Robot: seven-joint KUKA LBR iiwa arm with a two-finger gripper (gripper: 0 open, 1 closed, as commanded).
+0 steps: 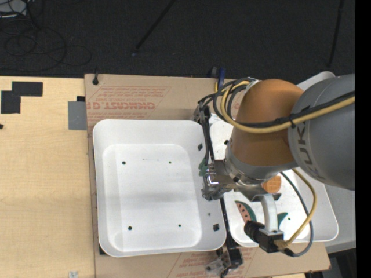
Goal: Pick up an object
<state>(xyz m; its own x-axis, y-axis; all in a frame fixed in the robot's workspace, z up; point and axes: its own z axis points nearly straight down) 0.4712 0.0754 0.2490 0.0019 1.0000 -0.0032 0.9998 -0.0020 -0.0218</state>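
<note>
Arm: the grey arm comes in from the right edge and bends down over the right bin. Its orange band stands above that bin's far-left part, with yellow and black cables looped across it.
Gripper: the gripper hangs under the wrist at the right bin's left wall, close to where the two bins meet. The wrist covers most of it, so it cannot be told whether it is open or closed.
Right bin: the right bin is white and shallow and lies largely under the arm. Its near-right corner and part of its floor show.
Orange object: the orange object is small and lies on the right bin's floor towards the middle, partly hidden by the edge of the wrist.
Reddish-brown object: the reddish-brown object is a curved piece lying towards the right bin's near-left corner, closer to the near edge than the orange one.
Teal object: the teal object is a small dark piece just right of the reddish-brown one and apart from it.
Left bin: the left bin is white, with four small dark dots on its floor.
Cardboard: a brown cardboard sheet with red print lies under both bins.
Bench: the bench is pale wood, with black and grey patches near its far-left corner.
</note>
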